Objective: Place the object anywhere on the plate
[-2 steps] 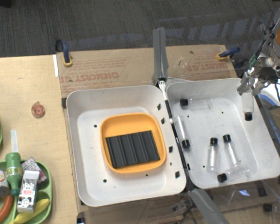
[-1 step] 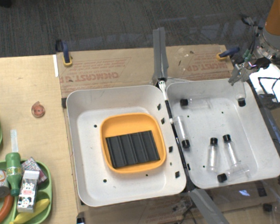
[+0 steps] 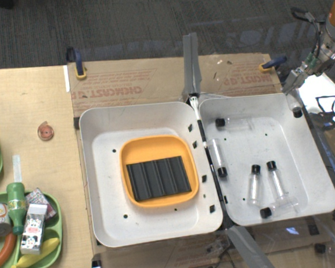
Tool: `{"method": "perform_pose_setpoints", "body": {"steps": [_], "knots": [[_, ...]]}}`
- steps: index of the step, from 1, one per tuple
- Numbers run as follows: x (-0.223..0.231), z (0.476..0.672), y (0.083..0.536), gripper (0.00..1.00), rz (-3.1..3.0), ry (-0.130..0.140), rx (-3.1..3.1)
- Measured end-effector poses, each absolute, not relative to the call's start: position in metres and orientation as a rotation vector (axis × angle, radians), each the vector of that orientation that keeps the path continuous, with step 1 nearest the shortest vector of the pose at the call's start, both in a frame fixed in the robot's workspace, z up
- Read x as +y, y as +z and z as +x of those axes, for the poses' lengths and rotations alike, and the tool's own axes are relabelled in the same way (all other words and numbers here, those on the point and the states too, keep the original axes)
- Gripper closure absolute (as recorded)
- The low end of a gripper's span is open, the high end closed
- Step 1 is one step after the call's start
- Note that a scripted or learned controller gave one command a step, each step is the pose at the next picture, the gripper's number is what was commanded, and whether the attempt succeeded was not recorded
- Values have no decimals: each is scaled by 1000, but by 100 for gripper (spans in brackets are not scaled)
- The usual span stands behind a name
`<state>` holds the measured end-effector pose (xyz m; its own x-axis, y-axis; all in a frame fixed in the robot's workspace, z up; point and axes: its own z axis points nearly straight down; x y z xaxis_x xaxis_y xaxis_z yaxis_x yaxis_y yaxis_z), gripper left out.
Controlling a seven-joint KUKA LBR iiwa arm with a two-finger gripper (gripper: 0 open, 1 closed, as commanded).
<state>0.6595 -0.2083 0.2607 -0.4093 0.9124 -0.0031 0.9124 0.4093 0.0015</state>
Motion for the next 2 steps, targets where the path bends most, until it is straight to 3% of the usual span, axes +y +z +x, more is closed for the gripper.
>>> {"method": "perform_pose_setpoints", "body": {"steps": [1,2], "knots": [[-222,660,288,100,1586,-1,2708],[-222,660,375,100,1175,0,2909]]}}
